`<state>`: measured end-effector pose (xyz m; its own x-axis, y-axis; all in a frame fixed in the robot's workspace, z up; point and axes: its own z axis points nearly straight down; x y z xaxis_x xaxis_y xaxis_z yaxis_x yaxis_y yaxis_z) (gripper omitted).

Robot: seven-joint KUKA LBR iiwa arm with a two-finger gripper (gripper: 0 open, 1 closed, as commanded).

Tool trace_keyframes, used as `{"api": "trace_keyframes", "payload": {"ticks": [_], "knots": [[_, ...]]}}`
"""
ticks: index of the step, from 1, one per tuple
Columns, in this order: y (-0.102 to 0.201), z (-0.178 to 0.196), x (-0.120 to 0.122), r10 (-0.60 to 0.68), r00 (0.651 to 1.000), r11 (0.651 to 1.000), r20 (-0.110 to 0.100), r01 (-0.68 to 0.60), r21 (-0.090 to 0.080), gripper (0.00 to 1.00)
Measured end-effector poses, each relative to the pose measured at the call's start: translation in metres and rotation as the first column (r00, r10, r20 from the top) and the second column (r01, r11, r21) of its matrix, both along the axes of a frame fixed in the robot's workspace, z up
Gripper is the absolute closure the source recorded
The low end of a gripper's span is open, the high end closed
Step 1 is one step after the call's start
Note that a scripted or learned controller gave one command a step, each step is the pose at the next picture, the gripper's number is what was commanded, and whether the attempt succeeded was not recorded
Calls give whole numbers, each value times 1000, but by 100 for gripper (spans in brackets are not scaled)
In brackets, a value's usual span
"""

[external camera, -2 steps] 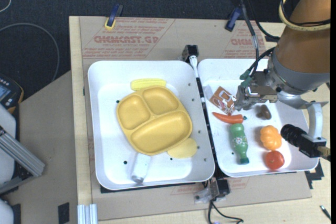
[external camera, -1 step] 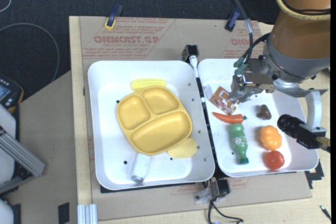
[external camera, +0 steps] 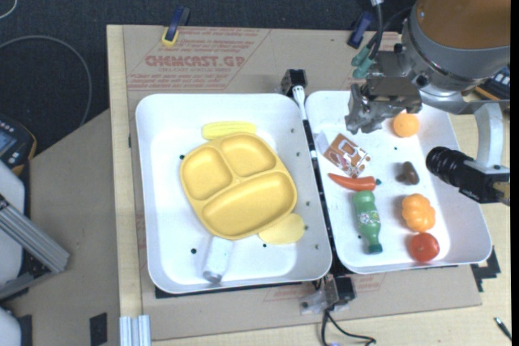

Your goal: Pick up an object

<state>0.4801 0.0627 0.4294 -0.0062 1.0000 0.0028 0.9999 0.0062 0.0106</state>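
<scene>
The hand [external camera: 362,122] hovers over the right bin [external camera: 478,243], grip impossible to tell, seemingly choosing among 6 items; next, descend onto the nearby snack packet [external camera: 347,155].

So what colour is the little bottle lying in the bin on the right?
The bottle is green with a pale label, seen in the camera view.

Single fixed view from above the bench [external camera: 122,174], looking down at a slant. Far edge of the bench toward the top of the frame, near edge toward the bottom. Left bin [external camera: 158,198] and right bin [external camera: 470,243] both inside the frame, side by side at middle distance. Arm [external camera: 466,12] entering from upper right, nearest the lens
</scene>
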Motion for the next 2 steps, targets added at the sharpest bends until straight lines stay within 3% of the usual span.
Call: {"api": "trace_keyframes", "payload": {"ticks": [1, 2], "knots": [[-74, -60, -1, -15, 1000, 1000, -18, 15, -5, 100], [-55, 20, 0, -3, 1000, 1000, 0, 3, -2, 100]]}}
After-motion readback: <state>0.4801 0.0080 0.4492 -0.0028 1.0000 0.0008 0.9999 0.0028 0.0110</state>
